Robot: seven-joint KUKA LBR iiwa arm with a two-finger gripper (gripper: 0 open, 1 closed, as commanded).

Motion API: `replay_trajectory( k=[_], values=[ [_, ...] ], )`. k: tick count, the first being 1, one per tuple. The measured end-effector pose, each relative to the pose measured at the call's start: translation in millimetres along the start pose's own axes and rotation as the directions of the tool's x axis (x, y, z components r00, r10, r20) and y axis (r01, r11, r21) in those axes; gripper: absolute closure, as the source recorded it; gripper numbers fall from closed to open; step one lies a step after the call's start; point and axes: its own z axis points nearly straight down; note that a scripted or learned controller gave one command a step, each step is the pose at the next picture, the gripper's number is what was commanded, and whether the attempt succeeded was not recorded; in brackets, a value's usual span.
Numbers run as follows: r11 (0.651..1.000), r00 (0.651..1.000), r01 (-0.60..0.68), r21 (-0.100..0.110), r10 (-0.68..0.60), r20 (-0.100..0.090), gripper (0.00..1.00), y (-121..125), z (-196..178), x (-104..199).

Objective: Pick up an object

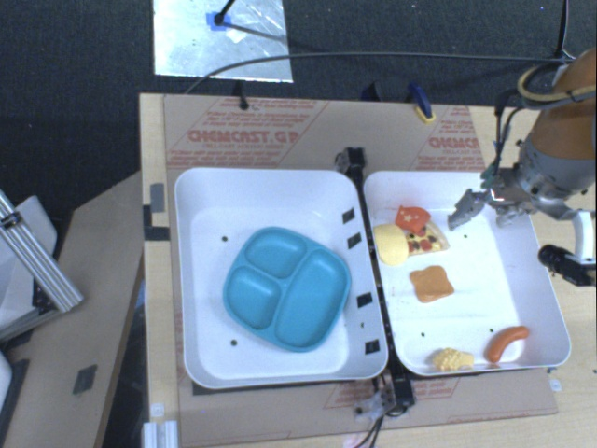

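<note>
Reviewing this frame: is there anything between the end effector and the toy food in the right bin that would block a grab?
Nothing visible does. The end effector hangs over the right bin, just right of the pizza slice, with bare white floor between them. The toast, sausage and corn lie apart, nearer the front.

I see a blue divided plate [285, 288] lying in the left bin [201, 250]. Both bins sit on a brown board [244, 133] with red lettering (partly covered). Far off, a silvery sheet [220, 26] lies on dark floor. An aluminium bar [35, 261] slants at left.
</note>
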Motion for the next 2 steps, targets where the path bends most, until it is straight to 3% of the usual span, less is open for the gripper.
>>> replay_trajectory(
  k=[1, 2],
  values=[
    [1.000, 1.000, 0.003, -0.012, -0.003, 0.002, 0.00, 3, -7, 0],
    [1.000, 1.000, 0.000, -0.009, 0.000, 0.002, 0.00, -6, 47, -3]
  ],
)
